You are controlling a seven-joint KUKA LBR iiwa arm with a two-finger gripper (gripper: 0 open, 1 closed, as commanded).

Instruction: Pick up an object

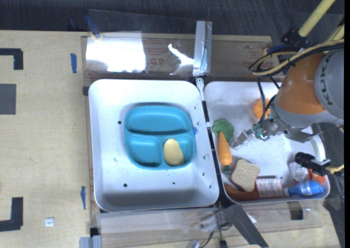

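The grey arm [332, 86] had big letters on its side, cut off at the edge. They looked like "KU". The bottle's label [269, 187] was too small to read.

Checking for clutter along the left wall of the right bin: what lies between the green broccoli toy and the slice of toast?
In the camera view, an orange toy carrot lies lengthwise between the green broccoli toy above and the tan toast slice below.

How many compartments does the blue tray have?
3: the blue tray in the left bin has one long top compartment and two lower ones; the lower right holds a yellow egg-shaped object.
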